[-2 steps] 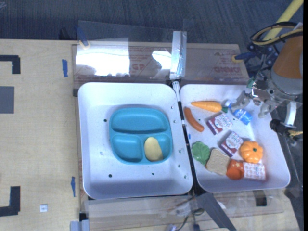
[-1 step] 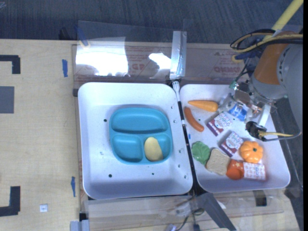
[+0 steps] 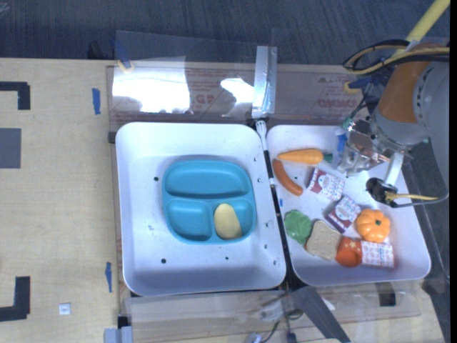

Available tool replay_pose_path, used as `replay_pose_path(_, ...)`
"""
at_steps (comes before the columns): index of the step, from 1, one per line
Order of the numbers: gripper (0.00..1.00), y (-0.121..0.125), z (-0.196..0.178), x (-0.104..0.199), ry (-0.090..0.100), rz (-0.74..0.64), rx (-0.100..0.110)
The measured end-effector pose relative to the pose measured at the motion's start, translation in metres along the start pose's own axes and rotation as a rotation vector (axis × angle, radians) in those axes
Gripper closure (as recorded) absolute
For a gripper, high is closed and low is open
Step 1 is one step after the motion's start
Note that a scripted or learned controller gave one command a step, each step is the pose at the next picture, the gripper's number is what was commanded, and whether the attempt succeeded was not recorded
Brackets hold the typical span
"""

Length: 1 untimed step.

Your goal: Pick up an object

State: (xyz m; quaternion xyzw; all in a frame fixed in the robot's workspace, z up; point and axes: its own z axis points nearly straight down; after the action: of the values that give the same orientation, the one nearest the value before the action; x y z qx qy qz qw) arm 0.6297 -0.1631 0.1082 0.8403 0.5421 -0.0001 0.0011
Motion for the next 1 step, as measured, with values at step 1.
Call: replay_pose_path(1,0.00,-0.0003,0.0005,0.0002,0.000,0.000,0.001)
